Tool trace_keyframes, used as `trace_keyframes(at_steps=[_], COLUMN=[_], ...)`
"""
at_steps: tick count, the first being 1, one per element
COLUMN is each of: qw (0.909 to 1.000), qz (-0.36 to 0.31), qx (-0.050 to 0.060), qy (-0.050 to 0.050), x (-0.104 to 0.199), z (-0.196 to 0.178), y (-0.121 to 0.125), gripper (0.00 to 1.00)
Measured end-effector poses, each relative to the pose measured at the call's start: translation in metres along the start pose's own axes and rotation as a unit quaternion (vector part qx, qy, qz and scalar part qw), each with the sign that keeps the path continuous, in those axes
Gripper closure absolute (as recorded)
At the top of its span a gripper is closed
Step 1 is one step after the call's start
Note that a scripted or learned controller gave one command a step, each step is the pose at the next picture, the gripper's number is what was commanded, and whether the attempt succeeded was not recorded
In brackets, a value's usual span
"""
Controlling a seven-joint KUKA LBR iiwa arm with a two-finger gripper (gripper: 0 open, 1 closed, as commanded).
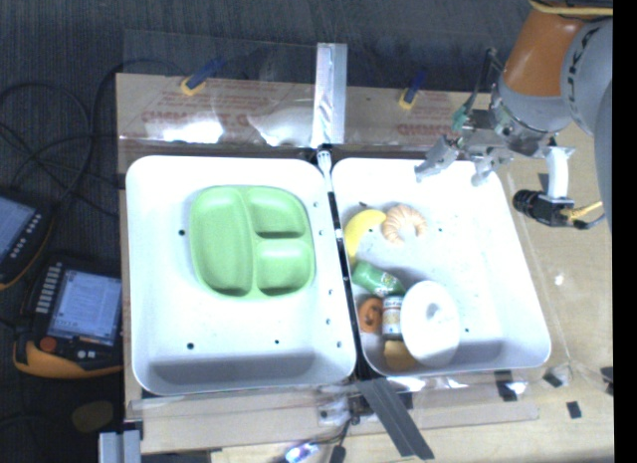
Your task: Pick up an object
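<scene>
Hovering at your 1 o'clock, claw spread wide, nothing in it, over right bin far edge; pastry at 7 o'clock of claw; green plate in left bin.

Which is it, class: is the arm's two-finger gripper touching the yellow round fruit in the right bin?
Apart. The camera view shows the gripper over the bin's far rim, with bare white bin floor between it and the yellow fruit.
</scene>
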State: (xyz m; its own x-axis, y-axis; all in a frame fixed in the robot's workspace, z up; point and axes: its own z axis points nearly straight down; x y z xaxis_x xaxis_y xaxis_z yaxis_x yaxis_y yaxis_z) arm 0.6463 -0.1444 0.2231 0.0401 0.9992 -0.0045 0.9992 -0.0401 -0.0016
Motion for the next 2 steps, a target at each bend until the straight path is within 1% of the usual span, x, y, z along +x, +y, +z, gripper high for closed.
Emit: trace_keyframes(at_steps=[1,2], qw=[0.9998,0.9896], qz=[-0.022,-0.144], qx=[0.001,-0.005], qy=[0.001,0.0], x=[0.018,0.006], z=[0.076,0.134], y=[-0.007,-0.001], gripper=[0.0,0.0])
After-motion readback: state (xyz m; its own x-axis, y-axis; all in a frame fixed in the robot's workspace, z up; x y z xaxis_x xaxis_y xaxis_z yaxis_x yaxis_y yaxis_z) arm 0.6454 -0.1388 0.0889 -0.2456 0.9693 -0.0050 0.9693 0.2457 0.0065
